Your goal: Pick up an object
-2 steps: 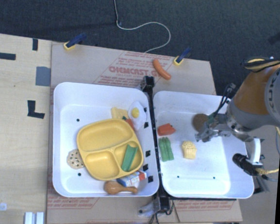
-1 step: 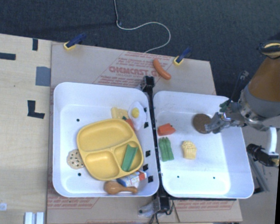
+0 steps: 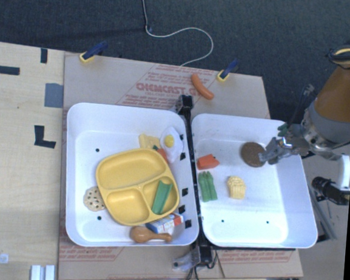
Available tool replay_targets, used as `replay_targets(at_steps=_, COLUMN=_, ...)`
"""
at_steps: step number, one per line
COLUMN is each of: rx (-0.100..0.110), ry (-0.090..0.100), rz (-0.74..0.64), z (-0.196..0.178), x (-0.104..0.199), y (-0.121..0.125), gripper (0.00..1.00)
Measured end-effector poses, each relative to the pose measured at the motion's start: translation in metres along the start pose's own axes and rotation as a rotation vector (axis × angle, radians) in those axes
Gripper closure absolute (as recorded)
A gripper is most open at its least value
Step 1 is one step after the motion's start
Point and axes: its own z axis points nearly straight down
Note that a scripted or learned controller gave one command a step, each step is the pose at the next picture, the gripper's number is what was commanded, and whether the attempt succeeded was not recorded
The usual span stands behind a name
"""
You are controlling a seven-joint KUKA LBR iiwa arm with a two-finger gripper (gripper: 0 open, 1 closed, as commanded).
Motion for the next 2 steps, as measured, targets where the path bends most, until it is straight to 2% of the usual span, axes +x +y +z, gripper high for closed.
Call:
replay_targets(at_steps=1, rx=0.002, ry=0.001, rz=-0.003, z=-0.007, x=0.054, y=-0.014, gripper=1.0)
replay_targets(at_steps=2, rx=0.003, ry=0.0, rz=-0.002, z=-0.002, x=0.087, y=-0.007, gripper=1.0)
